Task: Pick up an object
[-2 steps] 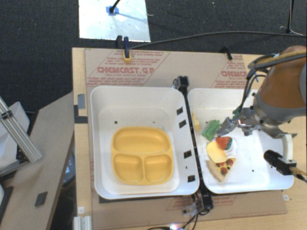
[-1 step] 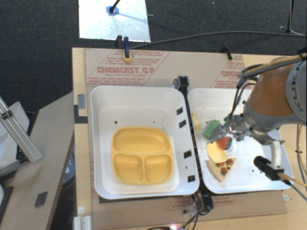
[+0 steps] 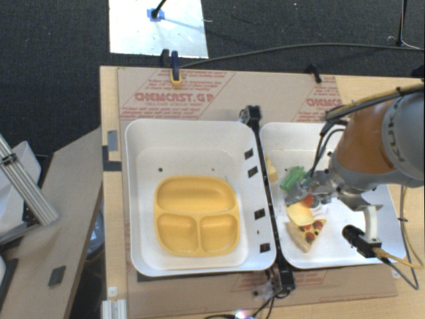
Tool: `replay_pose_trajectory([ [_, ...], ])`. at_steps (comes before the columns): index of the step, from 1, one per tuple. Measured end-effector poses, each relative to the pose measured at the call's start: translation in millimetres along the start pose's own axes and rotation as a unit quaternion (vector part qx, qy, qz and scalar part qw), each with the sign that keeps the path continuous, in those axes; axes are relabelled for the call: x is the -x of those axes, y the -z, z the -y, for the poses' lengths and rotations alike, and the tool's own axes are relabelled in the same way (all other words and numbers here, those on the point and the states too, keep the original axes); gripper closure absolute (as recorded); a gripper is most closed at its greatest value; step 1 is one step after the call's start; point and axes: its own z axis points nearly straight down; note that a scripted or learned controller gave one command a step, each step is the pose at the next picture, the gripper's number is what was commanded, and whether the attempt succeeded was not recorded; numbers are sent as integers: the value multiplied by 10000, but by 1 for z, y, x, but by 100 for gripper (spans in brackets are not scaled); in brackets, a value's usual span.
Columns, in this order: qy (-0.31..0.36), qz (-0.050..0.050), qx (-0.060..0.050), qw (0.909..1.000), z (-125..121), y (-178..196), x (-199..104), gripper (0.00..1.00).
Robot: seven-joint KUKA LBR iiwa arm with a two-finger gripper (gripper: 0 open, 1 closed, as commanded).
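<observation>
Pizza slice (image 3: 305, 233) lies flat in right bin (image 3: 292, 141) — green toy (image 3: 292, 177) nearby.

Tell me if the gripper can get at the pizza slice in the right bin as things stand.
Probably yes. The gripper hangs in the right bin, close above the pizza slice, whose top lies uncovered. A yellow piece touches the slice's upper end and might crowd the grasp.

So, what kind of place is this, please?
Probably a robotics lab test bench, not a kitchen. Two white bins sit on a taped-down board, the arm's gripper works above toy food such as a pizza slice, and a yellow divided tray lies beside.
</observation>
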Motion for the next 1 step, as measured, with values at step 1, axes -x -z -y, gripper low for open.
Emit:
replay_pose_trajectory([
  [1, 3, 1, 27, 10000, -1, -27, 0, 0],
])
